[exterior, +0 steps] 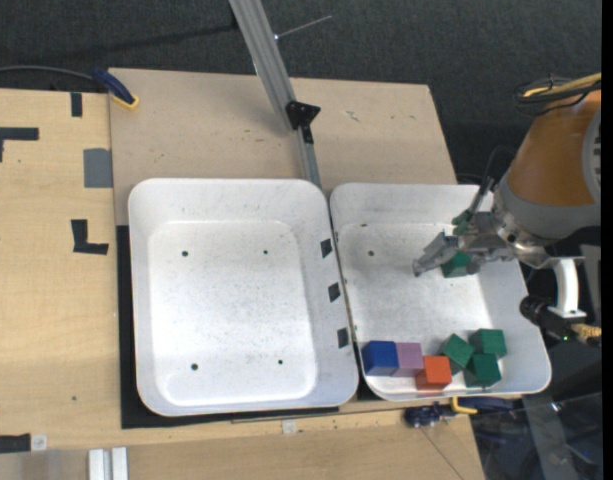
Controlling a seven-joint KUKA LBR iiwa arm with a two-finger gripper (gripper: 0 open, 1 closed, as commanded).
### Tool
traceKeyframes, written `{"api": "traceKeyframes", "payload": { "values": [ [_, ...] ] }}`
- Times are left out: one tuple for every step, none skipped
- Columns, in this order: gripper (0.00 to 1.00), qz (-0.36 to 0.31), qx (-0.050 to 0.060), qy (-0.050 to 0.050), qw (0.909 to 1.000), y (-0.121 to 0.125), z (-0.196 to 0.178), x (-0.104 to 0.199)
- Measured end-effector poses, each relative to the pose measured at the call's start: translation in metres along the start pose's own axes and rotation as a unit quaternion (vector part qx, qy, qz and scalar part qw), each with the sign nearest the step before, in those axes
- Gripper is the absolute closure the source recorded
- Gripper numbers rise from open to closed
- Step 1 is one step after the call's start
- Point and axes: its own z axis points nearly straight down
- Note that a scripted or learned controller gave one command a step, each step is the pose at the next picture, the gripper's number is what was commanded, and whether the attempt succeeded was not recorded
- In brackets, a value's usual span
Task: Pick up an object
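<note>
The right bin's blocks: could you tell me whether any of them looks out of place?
Nothing looks damaged or spilled. One green block sits apart at the gripper, while the others crowd the right bin's near edge.

2 white bins [231, 200], blue block [380, 356], lilac block [409, 357], orange block [436, 370], 3 green blocks [483, 368], orange-banded grey arm [556, 163]

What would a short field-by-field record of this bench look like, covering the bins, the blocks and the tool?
left bin: white, shallow, left of the right bin
right bin: white, holds all the blocks
near-edge cluster: blue block, purple block, orange block, three green blocks
tool: over the right bin, far half
at the tool: a green block right by its tip; grip unclear
</note>
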Motion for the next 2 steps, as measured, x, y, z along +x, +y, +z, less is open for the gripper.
{"api": "traceKeyframes", "payload": {
  "values": [
    [0.0, 0.0, 0.0, 0.0, 1.0, -0.004, 0.052, -0.009],
    [0.0, -0.001, 0.001, 0.001, 1.0, -0.004, 0.112, 0.0]
  ]
}}
